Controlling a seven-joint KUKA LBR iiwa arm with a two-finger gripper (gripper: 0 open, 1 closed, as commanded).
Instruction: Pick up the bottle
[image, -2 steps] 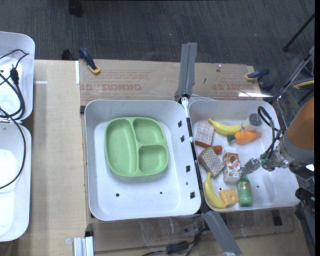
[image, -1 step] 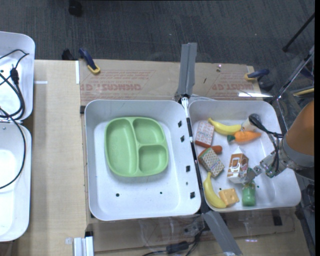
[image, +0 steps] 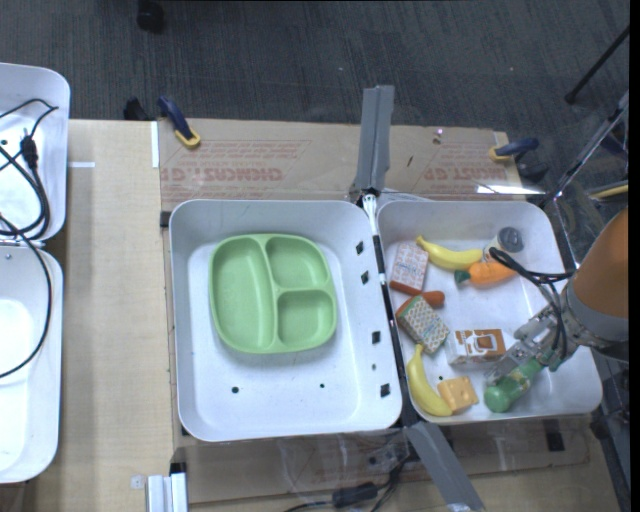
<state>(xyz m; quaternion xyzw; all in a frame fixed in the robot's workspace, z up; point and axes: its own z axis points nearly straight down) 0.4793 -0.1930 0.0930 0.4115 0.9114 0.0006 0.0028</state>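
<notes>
The green bottle (image: 508, 389) lies on its side in the near right corner of the right bin (image: 566, 402), its narrow end pointing up and right. My gripper (image: 517, 349) hangs low over the bin just above and right of the bottle, near its narrow end. The two fingers look spread apart, with nothing between them. The bottle lies just below the lower finger; I cannot tell whether they touch.
The right bin also holds two bananas (image: 450, 253) (image: 425, 385), an orange toy (image: 490, 273), a red-and-white box (image: 408, 267), a patterned box (image: 423, 323), an orange-and-white carton (image: 478, 345) and a yellow block (image: 458, 393) left of the bottle. A green divided plate (image: 272, 292) lies in the left bin (image: 190, 330).
</notes>
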